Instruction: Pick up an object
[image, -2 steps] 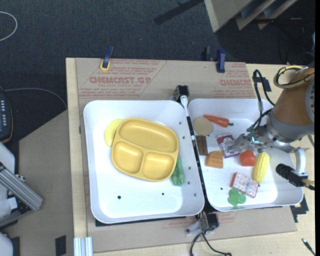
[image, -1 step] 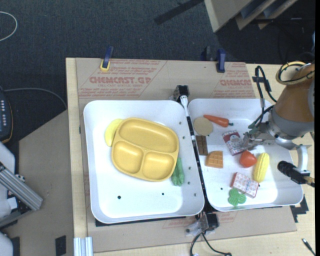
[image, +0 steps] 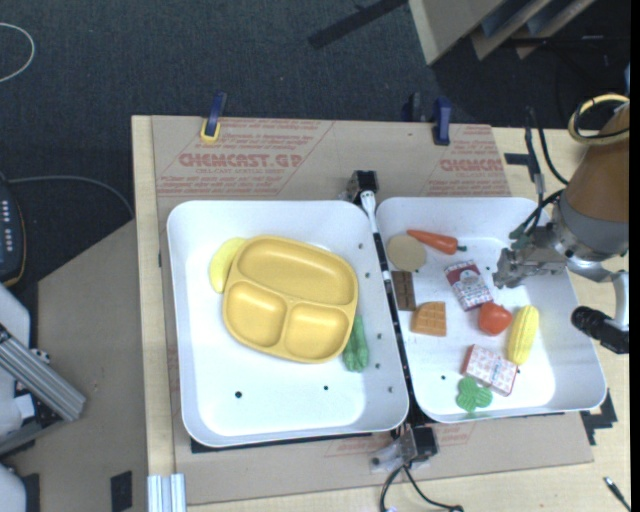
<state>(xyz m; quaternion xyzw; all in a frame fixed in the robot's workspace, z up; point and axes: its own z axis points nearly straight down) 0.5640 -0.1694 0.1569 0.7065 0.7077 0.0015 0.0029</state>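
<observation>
A: What takes up the most room?

B: 2 white bins side by side on the bench. The left bin (image: 200, 380) holds a yellow divided tray (image: 288, 298) with 3 compartments, a yellow piece (image: 222, 262) tucked against its upper left edge and a green leafy item (image: 356, 347) touching its lower right corner.

A: And the right bin (image: 580, 370)?

B: It holds the small things. A carrot (image: 434, 240) lies near the top, a tan round piece (image: 406, 252) just beside it. Below sit a brown bar (image: 403, 290) and an orange waffle square (image: 430, 319). A red and white packet (image: 467, 284) lies near the middle, a tomato (image: 493, 318) touching a corn cob (image: 522, 333), then a patterned packet (image: 490, 368) and a green piece (image: 474, 396) at the bottom.

A: The arm?

B: The gripper (image: 506, 268) hovers over the right bin's upper right, near the red and white packet. I cannot tell its state.
</observation>
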